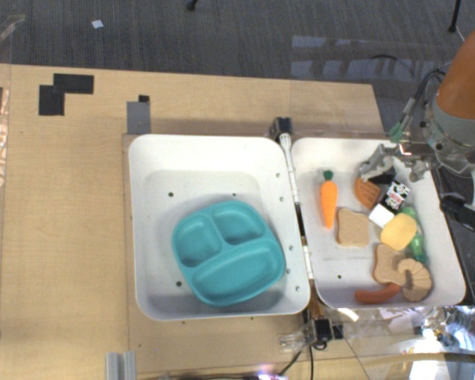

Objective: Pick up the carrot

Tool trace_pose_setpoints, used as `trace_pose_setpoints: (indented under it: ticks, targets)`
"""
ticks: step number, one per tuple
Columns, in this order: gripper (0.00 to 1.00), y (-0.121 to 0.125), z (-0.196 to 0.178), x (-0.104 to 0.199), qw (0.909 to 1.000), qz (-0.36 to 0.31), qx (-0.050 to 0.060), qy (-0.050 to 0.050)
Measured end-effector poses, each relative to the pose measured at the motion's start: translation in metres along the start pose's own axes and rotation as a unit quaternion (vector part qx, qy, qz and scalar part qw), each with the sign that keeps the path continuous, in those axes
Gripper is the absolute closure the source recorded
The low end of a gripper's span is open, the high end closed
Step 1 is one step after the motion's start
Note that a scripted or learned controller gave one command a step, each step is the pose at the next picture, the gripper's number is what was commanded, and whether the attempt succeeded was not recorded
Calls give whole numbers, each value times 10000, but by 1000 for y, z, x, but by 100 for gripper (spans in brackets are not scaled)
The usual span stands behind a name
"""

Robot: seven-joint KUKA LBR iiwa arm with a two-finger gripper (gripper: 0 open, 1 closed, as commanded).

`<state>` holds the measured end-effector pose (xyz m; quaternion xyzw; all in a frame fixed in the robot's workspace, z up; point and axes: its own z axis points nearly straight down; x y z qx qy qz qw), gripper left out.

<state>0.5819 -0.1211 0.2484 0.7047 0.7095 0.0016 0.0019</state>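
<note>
The carrot (328, 200), orange with a green top, lies lengthwise in the left part of the right bin (317, 165), its green end toward the back. My gripper (385, 167) hangs over the back right of that bin, to the right of the carrot and apart from it. It is just above a brown ridged food piece (366, 192). Nothing shows between its fingers.
Right of the carrot lie a bread slice (352, 228), a yellow piece (398, 232), a green piece (416, 245), a tan wooden-looking piece (400, 267) and a sausage (378, 294). The left bin (154, 161) holds a teal divided plate (228, 252).
</note>
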Motion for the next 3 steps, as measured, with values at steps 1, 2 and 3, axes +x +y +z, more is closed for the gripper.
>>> trace_pose_setpoints:
  ticks: [1, 2, 3]
  targets:
    - [0, 34, 148, 19, 10000, -19, -79, -19]
    - [100, 37, 134, 19, 9999, -31, -135, -34]
    - [100, 75, 28, 62, 9995, -302, -77, 0]
